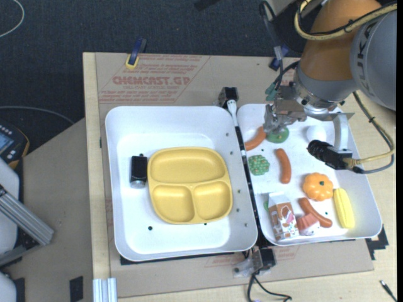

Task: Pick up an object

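Camera view, looking down at a slant, gives you two white bins side by side on the counter (101, 168). In the left bin (126, 124) you see a yellow divided tray (189, 184) near the middle, with a small black block (138, 170) just beside its left edge.

Your arm (340, 36) comes in from the upper right of the frame, and the jaws (277, 129) hang low over the upper left part of the right bin (365, 200), right above a small green round piece (279, 134) — you cannot tell how far they stand apart, nor whether they have hold of anything.

Below them in that bin lie an orange carrot (254, 139), a green broccoli piece (259, 165), a sausage (284, 166), a small orange pumpkin (317, 186), a yellow corn cob (343, 207) and a small carton (283, 218).
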